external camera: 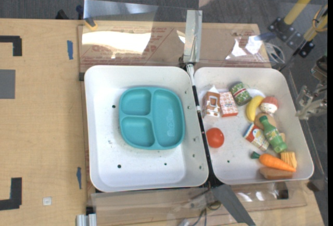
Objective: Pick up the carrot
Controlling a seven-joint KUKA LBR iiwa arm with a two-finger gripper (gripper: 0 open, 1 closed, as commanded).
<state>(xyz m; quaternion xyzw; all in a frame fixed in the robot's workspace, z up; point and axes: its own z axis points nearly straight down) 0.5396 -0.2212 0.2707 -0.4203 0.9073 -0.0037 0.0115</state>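
Observation:
The carrot (277,162) is orange with a small green top pointing left. It lies flat in the right white bin (234,167), near the front right corner. A brown piece (271,173) touches it on the front side, and a yellow ridged piece (289,159) sits at its thick right end. A green bottle (272,134) lies just behind it.
The right bin also holds a red tomato (215,137), two small cartons (219,104), a green can (240,92), a banana (253,108) and a red and white piece (269,105). A teal divided plate (152,117) rests in the left bin (99,115).

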